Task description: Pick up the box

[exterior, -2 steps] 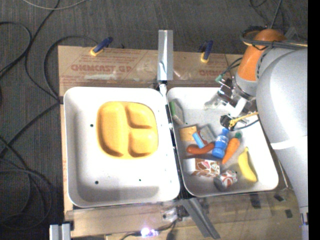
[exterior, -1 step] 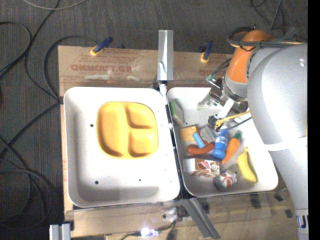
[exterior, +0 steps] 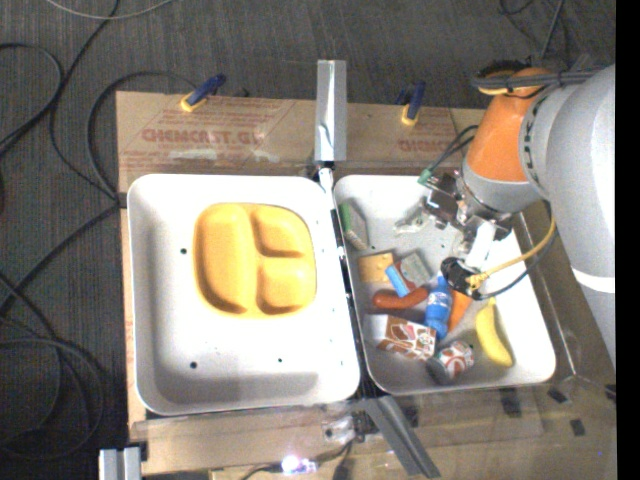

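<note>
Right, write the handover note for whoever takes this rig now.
Gripper: over the far part of the right bin, apart from the box; I cannot tell whether it is open or shut.
Box: red and white, lying near the front of the right bin, beside a can, with a blue bottle just behind.
Left bin: holds a yellow tray.
Done: nothing, the box is not lifted.
Left: move to the box, grip it, lift it.

Bulky pale grey arm, glossy orange band, silvery metal wrist fittings
</note>
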You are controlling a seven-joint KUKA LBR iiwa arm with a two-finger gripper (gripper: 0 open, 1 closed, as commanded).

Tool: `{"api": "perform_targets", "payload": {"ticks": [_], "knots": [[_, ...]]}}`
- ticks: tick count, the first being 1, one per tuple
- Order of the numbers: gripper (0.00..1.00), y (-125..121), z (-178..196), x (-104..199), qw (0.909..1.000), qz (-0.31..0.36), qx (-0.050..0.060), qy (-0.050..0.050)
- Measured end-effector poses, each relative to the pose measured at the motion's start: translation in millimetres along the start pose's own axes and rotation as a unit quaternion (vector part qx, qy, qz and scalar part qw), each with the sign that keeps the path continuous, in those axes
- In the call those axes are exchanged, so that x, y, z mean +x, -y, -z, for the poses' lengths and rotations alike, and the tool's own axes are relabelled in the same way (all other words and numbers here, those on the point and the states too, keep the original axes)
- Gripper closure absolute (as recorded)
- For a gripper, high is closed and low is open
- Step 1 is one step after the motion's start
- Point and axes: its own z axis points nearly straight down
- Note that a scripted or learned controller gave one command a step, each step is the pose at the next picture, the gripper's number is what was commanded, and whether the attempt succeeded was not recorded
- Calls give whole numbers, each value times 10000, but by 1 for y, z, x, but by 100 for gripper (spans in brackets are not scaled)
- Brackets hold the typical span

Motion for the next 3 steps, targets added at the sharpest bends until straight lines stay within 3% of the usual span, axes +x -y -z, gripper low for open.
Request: {"api": "perform_targets", "payload": {"ticks": [1,2,3], "knots": [[0,-23,-47,30,9953,-963,-32,-23],[0,-45,-46,30,9679,-2505,200,61],[0,-35,-46,43,9339,-3573,126,69]]}}
